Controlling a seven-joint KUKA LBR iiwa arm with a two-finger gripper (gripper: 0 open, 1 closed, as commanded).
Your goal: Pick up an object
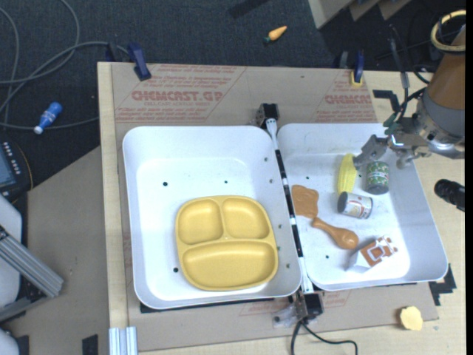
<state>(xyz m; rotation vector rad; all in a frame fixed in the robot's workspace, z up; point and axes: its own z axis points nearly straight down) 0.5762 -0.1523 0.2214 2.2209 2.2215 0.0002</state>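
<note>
Two white bins sit side by side on the desk [222, 87]. The left bin [148, 161] carries a yellow divided plate [225, 242]. The right bin [421, 242] carries the small things: a yellow corn cob [346, 173], a green can [378, 177], a small jar [356, 205] lying on its side, a brown wooden spoon [324, 217], and an orange and white toy [377, 251] nearest the front.

The hand [389, 145] hangs over the far right of the right bin, just beside the green can and near the corn cob. From where I stand I cannot tell how far apart its fingers are, and nothing shows clasped in it.

The can looks the likeliest pick. It seems stiff, light and smooth, so probably a bit slippery; taking it across its round sides, mid-height, should suit best. The jar beside it would likely roll if nudged.
</note>
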